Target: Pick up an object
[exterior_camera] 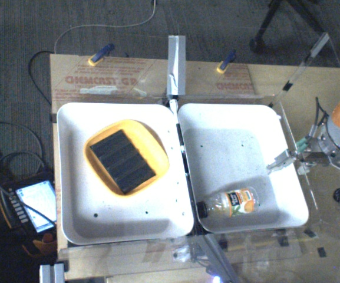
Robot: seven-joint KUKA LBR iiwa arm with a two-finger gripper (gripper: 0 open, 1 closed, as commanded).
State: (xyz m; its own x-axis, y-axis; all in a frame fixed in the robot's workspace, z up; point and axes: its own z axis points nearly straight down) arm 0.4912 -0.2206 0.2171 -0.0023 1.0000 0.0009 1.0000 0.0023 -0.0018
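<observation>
Two white bins side by side on surface. Left bin: yellow dish with black ridged pad inside, toward 11 o'clock of bin. Right bin: clear bottle with orange label, lying on side near 6 o'clock wall, dark cap pointing to 9 o'clock. End effector at bin's 3 o'clock rim, apart from bottle, grasping nothing; released or clenched — cannot tell.
</observation>
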